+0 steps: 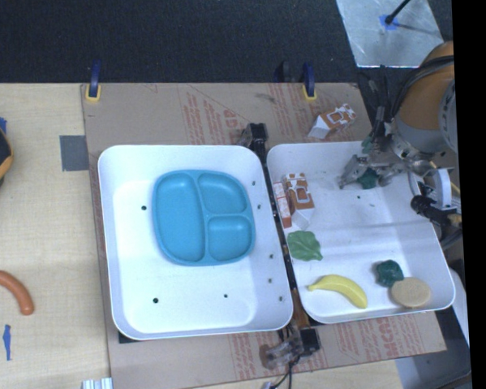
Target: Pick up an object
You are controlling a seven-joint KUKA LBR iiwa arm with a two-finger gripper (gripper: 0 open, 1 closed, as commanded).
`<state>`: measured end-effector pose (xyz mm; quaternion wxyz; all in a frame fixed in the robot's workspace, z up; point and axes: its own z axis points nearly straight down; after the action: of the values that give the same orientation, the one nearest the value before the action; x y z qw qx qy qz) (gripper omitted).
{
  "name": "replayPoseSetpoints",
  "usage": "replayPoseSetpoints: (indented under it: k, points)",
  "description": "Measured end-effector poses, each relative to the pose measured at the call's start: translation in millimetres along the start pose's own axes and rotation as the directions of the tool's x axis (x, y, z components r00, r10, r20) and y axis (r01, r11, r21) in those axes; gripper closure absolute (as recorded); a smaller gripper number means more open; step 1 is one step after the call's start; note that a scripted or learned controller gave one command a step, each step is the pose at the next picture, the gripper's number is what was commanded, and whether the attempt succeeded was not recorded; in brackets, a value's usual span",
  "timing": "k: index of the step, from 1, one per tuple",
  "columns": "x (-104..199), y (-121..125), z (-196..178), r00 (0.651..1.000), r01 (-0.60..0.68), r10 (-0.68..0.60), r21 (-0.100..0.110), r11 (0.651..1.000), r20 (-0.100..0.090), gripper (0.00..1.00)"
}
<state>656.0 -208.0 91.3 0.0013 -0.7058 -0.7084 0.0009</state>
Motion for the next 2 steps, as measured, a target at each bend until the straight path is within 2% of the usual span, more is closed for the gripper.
replayPoseSetpoints:
  k: [1, 2]
  points:
    - [-4.4, 0.5, -76.2, 1.000, -0.001, 0.001, -0.003, 1.000, 0.001, 0.00]
    - [-4.7, 0.4, -86.2, 1.000, 0.002, -0.002, -0.001, 1.000, 0.001, 1.00]
